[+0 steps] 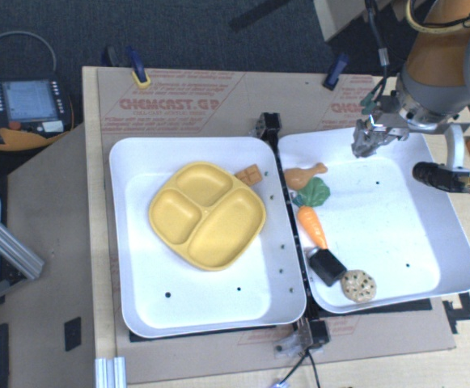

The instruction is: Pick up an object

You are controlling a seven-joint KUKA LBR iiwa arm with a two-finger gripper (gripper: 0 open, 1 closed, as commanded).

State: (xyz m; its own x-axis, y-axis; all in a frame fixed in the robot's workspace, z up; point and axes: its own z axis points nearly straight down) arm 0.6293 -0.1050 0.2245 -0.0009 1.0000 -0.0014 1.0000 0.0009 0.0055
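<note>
Overhead, two white bins (137, 217) sit on a cardboard-topped bench (218, 95); the carrot (312, 226) lies lengthwise, leaves toward frame top. Whether the gripper (370, 142) is spread, I cannot tell.

So my workspace sits on dark blue-grey carpet (178, 23). The surface (218, 95) is a tan board with faded red lettering printed on it, held down along the far edge by a couple of blue clamps (140, 67). Off to one side there's a control pendant (26, 103) with a lit screen and a looped cable, plus an aluminium rail (4, 241) below it. Lighting's even, pretty flat
</note>
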